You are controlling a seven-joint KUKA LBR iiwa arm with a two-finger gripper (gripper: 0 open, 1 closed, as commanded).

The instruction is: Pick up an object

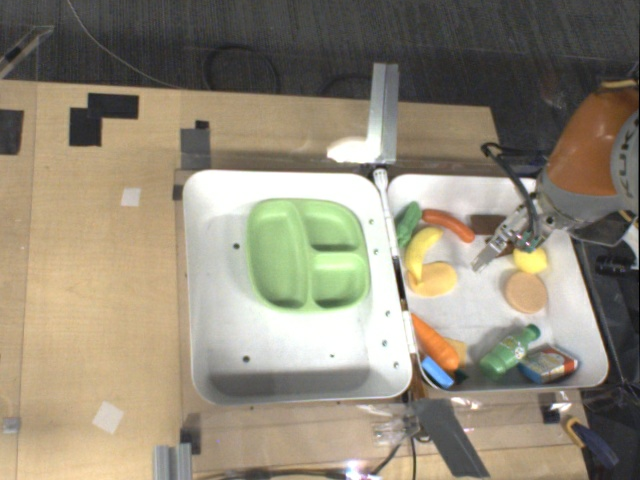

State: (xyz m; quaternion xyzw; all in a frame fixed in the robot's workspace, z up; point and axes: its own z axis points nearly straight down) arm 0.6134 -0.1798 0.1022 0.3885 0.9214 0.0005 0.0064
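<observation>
where gripper (508, 240) hangs, yellow lemon (531, 260) just beside

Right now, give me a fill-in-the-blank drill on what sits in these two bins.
1. The green divided plate lies in the ____ bin.
2. The claw hangs over the ____ bin.
3. The banana is colored ____.
4. The bottle near the right bin's front edge is colored ____.

Missing words: left; right; yellow; green.
</observation>
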